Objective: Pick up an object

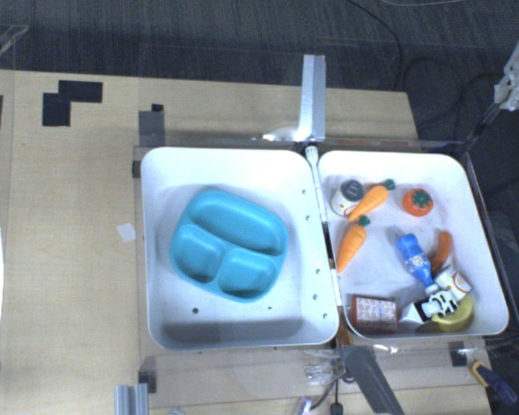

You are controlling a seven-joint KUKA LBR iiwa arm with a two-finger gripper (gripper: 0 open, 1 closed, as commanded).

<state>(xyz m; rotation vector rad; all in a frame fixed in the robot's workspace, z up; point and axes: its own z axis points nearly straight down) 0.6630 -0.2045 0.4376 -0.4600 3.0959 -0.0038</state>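
The right bin (467,180) holds several small objects. Two orange carrots lie near its left wall, one (368,201) above the other (352,241). A small round white and grey piece (346,194) sits beside the upper carrot. An orange-red tomato with a green top (418,201) lies at the back. A blue bottle (413,258) and a brown-orange piece (442,247) lie in the middle. Along the front edge are a reddish-brown box (376,311), a black and white toy (441,299) and a yellow piece (457,316).
The left bin (169,318) holds a blue divided plate (229,242). A metal post (314,93) stands behind the seam between the bins. A pale grey fitting (517,78) and dark cables hang off the bench at the top right. Tan benchtop spreads to the left.
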